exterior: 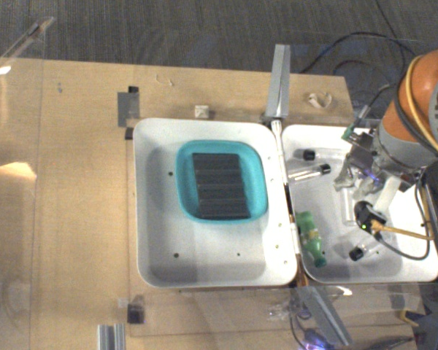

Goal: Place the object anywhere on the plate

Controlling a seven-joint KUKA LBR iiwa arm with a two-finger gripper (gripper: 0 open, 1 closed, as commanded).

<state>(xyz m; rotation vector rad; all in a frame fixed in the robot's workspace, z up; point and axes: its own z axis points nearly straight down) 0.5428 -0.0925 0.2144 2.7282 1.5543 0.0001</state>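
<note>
On the wooden counter (73, 195) sit two shallow white bins side by side. The left bin (153, 261) holds a turquoise plate (257, 173) with a dark ribbed slab (220, 187) lying in its middle. The right bin (416, 272) holds several loose things: a green bottle-like object (312, 240) lying against the bin's left wall, a marker with a black cap (310, 171) near the top left, a small black piece (306, 154) just above it, and another black piece (357, 253) lower down. The grey arm's end effector (365, 188) hangs over the right bin (whether it is spread or pressed together I cannot tell), well apart from the plate.
</note>
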